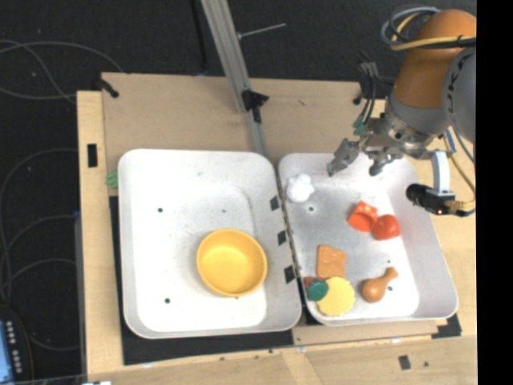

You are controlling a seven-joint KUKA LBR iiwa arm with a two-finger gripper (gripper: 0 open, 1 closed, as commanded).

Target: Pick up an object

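- Camera view: the arm enters from three o'clock and hangs its gripper over the far edge of the right bin, at about twelve o'clock of that bin. The two fingers are spread apart with nothing between them, which suits a hand poised above its targets rather than one committed to a grab.
- The task names no single object, so any loose item counts. All the small ones lie in the right bin: a white ball at about ten o'clock near the bin's left wall, and an orange-red piece touching a red piece toward three o'clock.
- Lower, around six o'clock, a tan square sits just above a yellow disc, with a small green piece against the disc's left side and a brown drumstick-shaped toy just to its right.
- The left bin bears a yellow bowl at about five o'clock of its floor, well apart from the gripper.
- My judgement: the white ball and the orange-red piece are nearest the open hand, so either is the likeliest target; the ball stands alone, which makes for a cleaner close than the touching red pair or the crowded six o'clock cluster.
- The ball's closeness to the wall could hinder one finger.
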